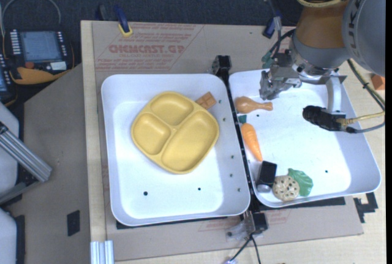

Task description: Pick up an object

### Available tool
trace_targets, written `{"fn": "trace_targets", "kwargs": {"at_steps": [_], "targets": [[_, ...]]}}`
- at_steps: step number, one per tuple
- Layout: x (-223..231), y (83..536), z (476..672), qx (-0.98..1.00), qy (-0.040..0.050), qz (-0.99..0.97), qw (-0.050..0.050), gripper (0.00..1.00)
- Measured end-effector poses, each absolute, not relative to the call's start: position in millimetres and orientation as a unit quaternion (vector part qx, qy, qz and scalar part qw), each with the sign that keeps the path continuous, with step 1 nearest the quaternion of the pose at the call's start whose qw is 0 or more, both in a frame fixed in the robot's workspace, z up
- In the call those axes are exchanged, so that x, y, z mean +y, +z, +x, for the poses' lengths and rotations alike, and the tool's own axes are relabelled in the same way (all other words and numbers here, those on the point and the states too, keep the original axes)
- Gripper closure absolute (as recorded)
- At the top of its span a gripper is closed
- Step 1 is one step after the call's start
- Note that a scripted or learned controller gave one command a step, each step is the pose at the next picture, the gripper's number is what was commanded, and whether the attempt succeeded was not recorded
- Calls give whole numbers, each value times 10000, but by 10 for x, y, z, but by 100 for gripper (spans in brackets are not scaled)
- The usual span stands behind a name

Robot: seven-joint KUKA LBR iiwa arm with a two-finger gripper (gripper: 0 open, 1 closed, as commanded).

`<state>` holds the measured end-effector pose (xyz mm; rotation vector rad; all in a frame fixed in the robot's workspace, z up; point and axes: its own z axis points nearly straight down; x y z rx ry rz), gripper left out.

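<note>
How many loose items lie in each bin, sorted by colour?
Left bin:
Yellow: 1, divided plate
Brown: 1, small block

Right bin:
Orange: 1, carrot
Tan: 2, drumstick, cookie
Green: 1, leafy piece
Black: 1, block

Total: 7

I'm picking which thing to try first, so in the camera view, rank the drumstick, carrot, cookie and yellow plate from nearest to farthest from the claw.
1. Drumstick: just below the claw, at the right bin's upper left.
2. Carrot: lower, along the right bin's left wall.
3. Yellow plate: in the left bin.
4. Cookie: at the right bin's bottom edge, beside a green piece.

The plate and cookie are close to call.
</note>
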<state>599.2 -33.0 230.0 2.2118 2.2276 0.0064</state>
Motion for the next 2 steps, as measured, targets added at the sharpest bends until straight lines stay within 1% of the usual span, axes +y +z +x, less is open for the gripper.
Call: {"fn": "trace_targets", "kwargs": {"at_steps": [1, 2], "targets": [[256, 2357, 6189, 7097, 22, 7045, 8, 100], [728, 2238, 6320, 7090, 11, 7052, 8, 100]]}}
